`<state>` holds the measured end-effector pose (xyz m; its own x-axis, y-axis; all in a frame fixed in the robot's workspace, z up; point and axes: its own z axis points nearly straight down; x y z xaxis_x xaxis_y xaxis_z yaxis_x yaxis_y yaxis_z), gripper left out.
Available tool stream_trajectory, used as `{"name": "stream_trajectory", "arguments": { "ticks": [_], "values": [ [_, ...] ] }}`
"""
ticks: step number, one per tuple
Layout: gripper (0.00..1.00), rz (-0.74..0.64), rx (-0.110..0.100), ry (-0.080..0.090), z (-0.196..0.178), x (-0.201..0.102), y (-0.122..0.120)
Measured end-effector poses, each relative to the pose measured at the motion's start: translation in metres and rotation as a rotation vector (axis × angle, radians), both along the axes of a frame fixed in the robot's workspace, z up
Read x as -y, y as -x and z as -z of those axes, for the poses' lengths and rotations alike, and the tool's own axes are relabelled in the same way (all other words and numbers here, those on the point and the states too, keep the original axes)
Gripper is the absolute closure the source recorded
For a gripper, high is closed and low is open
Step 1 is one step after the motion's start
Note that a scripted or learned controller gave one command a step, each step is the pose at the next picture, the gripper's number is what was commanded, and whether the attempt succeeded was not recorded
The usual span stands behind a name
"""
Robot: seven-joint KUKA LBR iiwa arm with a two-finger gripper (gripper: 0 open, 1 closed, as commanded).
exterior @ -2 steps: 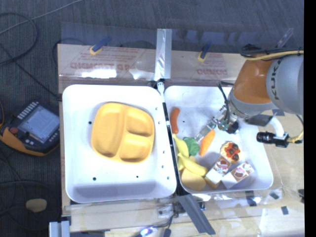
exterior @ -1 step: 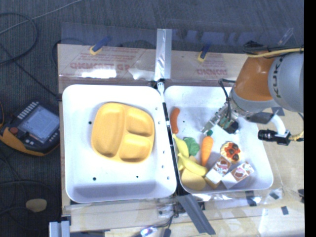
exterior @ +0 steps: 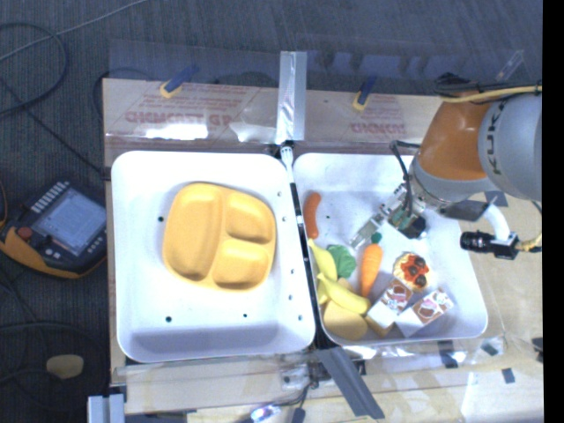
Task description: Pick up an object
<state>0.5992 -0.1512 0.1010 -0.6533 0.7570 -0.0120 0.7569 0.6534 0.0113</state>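
Pincer [exterior: 370,233] low in right bin [exterior: 352,192], finger state impossible to tell, tips just above toy carrot [exterior: 371,269] and green vegetable [exterior: 342,258]; bananas [exterior: 339,293], cake slices [exterior: 412,293] nearby; yellow divided tray [exterior: 220,234] in left bin [exterior: 141,324]

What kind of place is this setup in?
Probably a robotics lab bench: a KUKA arm reaches over two white bins, toy food fills one, and a teach pendant lies on carpet.
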Motion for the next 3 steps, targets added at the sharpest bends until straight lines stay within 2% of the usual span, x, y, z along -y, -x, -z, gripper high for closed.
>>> {"name": "stream_trajectory", "arguments": {
  "ticks": [1, 2, 3],
  "values": [
    [0.00, 0.228, -0.017, -0.004, -0.001, 0.005, 0.115],
    [0.00, 0.577, -0.003, -0.005, 0.011, -0.036, 0.076],
    [0.00, 0.656, -0.004, -0.011, 0.011, 0.004, 0.050]
  ]
}}
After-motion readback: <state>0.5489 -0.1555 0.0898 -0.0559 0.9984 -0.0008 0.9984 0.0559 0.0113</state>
